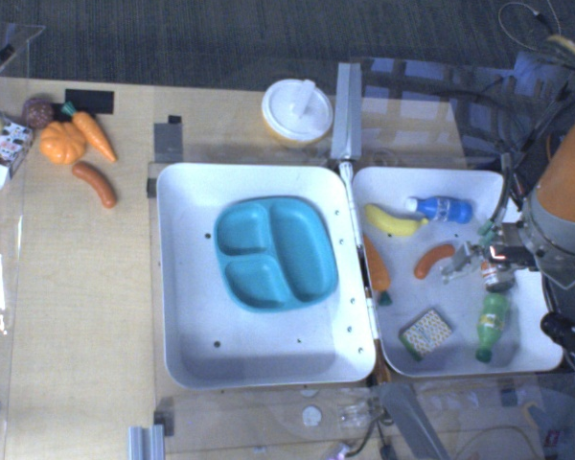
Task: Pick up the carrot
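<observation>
An orange carrot with a green tip lies along the left wall of the right bin. My gripper hovers over the middle of that bin, to the right of the carrot and apart from it. It sits just right of a small orange-red sausage. Nothing shows in its grasp. A second toy carrot rests on the bench outside the bins at the far left.
The right bin also holds a banana, a blue bottle, a green bottle and a patterned sponge. A blue divided plate sits in the left bin. A white lidded cup stands behind the bins.
</observation>
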You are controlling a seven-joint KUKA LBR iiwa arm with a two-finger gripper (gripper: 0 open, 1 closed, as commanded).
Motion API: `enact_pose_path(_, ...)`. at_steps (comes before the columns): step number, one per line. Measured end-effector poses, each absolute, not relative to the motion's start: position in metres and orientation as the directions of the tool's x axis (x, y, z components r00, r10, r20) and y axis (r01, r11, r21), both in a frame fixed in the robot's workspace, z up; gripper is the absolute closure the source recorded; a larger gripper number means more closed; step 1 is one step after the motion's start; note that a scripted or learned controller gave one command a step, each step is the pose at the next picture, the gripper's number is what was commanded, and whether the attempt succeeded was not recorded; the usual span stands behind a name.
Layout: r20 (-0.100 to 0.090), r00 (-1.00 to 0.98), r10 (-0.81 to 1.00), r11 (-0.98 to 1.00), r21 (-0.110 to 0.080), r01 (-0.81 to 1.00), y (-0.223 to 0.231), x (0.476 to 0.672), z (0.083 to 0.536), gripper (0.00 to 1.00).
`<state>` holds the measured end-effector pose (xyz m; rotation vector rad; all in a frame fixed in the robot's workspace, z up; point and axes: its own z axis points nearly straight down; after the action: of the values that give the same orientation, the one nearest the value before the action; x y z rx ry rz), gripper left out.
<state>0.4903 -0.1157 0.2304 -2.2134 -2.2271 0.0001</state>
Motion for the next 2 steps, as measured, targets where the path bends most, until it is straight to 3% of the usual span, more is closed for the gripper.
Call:
enact_pose_path(1, -0.006, -0.411, 0.912, 0.411, 0.01, 0.912, -0.122, 0.556, 0.09, 0.0)
enact_pose_path(2, -0.003, -0.323, 0.947, 0.323, 0.006, 0.947, -0.173, 0.627, 0.106, 0.0)
